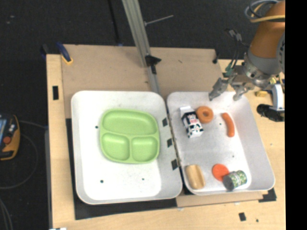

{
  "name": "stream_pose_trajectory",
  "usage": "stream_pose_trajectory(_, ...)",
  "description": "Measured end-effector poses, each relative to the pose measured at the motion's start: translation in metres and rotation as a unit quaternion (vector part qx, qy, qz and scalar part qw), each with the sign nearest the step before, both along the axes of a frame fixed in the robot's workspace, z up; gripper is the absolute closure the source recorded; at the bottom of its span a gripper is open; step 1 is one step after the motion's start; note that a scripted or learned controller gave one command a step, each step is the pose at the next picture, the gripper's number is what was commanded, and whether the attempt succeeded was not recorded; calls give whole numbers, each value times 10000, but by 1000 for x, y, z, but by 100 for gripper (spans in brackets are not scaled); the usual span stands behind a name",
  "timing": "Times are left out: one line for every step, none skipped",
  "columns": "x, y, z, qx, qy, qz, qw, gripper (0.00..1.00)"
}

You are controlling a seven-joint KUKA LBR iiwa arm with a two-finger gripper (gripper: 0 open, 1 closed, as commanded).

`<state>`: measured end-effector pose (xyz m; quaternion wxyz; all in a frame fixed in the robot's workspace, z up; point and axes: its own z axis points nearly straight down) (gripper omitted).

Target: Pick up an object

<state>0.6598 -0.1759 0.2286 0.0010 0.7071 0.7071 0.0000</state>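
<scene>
Gripper (224,93), fingers spread and holding nothing, above right bin (256,143) at 12 o'clock; doughnut (205,114) at its 7 o'clock

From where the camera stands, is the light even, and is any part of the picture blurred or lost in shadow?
In the camera view, light falls evenly on both bins; the green divided plate and the toy hot dog look sharp enough; the gripper is slightly soft, casting only a faint shadow on the right bin; the floor behind the bench is dark, with little detail.
</scene>
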Motion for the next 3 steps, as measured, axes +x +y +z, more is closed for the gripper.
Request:
stream_pose_trajectory(-9,-3,-58,1,25,1,10000,0)
stream_pose_trajectory(-16,-11,-108,-2,21,-3,10000,0)
stream_pose_trajectory(-16,-12,-128,-4,10,-4,10000,0)
